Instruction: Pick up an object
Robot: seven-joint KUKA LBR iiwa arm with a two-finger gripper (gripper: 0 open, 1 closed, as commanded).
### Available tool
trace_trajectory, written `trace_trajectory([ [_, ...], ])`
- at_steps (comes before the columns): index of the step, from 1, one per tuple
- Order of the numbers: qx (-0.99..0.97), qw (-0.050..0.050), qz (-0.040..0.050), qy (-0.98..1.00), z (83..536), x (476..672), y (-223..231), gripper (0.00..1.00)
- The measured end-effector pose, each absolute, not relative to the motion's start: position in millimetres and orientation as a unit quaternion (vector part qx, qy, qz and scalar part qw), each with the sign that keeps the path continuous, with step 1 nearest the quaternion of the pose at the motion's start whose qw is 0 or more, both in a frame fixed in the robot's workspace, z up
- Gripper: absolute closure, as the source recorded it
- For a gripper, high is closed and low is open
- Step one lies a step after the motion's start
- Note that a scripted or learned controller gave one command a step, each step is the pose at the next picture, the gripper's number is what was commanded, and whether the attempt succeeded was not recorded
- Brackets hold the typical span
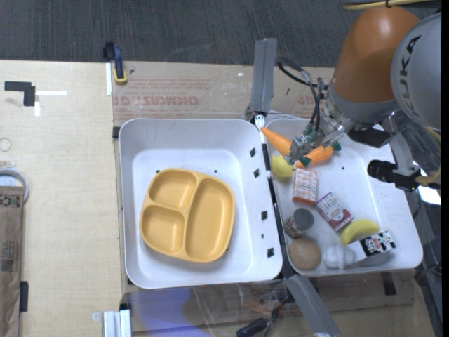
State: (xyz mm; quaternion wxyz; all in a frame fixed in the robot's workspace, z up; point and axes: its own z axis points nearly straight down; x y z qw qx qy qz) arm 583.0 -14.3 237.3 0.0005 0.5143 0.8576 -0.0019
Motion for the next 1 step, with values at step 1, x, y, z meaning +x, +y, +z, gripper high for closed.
trace_trajectory([
  [1,0.535,0.0,-0.0008,0.845,254.0,593.1,-67.7,1.0],
])
